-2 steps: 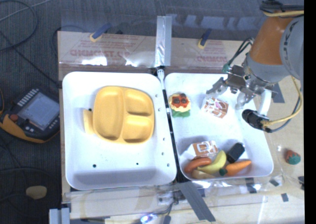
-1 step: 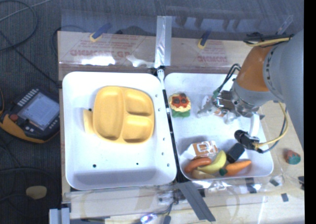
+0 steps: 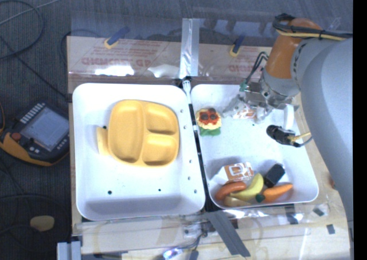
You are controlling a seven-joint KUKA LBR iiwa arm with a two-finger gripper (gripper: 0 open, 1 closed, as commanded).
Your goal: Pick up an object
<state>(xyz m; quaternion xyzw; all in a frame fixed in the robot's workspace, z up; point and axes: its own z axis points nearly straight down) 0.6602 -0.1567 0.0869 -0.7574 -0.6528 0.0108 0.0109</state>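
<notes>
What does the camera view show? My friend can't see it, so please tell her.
A grey robot arm's gripper hangs over the back of the right bin, which holds toy food: a burger, banana and carrot. The left bin holds a yellow divided tray.

both bins (image 3: 137, 204) look like smooth, glossy white plastic, catching glare along their rims. the yellow divided tray (image 3: 143, 132) is matt plastic with a soft sheen. my arm (image 3: 330, 87) has a smooth grey shell and a satiny orange band (image 3: 281, 58). the toy banana (image 3: 250, 189) and carrot (image 3: 277, 192) look like shiny plastic. the floor (image 3: 51, 1) is rough, dark woven carpet.
</notes>
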